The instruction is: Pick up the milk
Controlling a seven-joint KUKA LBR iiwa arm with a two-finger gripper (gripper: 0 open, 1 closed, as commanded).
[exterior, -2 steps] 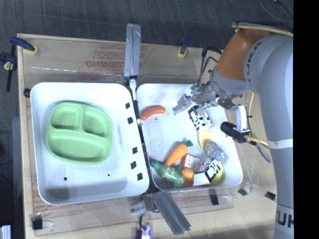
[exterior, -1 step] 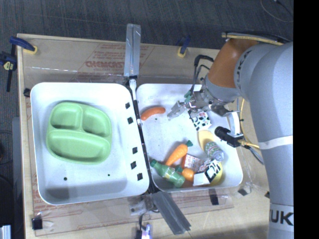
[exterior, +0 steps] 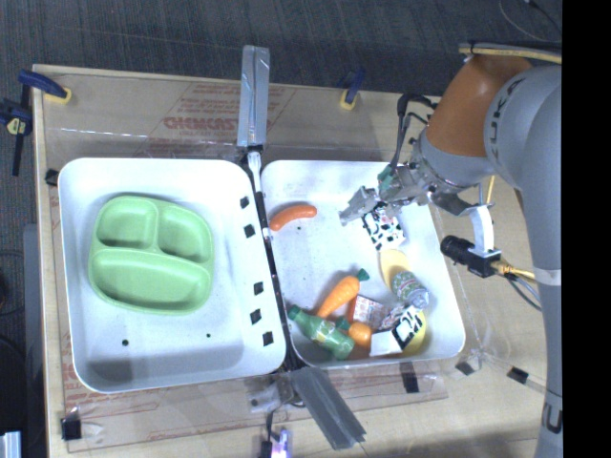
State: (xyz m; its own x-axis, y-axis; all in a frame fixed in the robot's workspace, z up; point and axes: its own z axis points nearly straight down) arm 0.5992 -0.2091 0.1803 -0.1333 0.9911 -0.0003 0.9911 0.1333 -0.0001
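over the right bin (exterior: 441, 299), the gripper (exterior: 374, 203) touches the milk (exterior: 385, 229); finger state unclear.

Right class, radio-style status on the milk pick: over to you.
Gripper low in right bin, at the milk carton. Grasp unconfirmed. Carton near bin's right wall, apart from the sausage. Carrot and bottle pile nearer the camera, clear of it.

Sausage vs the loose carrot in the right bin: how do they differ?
The sausage lies alone near the bin's upper left, roughly level; the carrot lies diagonally at the edge of the lower pile. The sausage is plain orange-red and curved; the carrot is straight, tapered, with a green top. Both are elongated toy foods in the right bin.
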